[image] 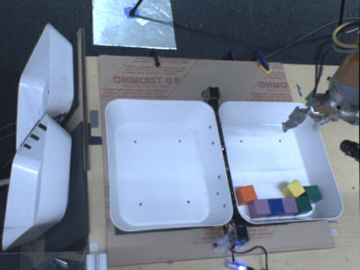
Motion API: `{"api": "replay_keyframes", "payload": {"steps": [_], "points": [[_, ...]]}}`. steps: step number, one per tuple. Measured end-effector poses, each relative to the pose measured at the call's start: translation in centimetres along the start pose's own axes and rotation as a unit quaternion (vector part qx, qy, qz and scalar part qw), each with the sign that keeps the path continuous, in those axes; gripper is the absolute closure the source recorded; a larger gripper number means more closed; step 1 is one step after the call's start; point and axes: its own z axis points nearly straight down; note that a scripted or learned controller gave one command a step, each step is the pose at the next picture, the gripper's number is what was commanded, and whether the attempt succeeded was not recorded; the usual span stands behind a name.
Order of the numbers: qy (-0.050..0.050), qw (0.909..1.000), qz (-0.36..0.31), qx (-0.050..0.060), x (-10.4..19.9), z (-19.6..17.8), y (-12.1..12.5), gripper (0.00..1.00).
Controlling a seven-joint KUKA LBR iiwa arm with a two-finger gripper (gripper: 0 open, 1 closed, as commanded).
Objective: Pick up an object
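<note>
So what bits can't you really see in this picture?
- Arm: cut off by the camera view's right edge.
- Gripper: too small and blurred to tell open from shut.
- Green block: partly hidden behind the yellow block and purple block.
- Lettering on the cardboard sheet: blurred, partly covered by the left bin and right bin.

You see the arm (346, 91) cut off at the right edge; the green block (305, 203) sits partly hidden behind the purple block (289, 206).
</note>
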Motion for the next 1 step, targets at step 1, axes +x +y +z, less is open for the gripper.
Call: {"api": "replay_keyframes", "payload": {"steps": [1], "points": [[0.001, 1.0000, 0.000, 0.004, 1.24, 10.51, -4.09, 0.00]]}}
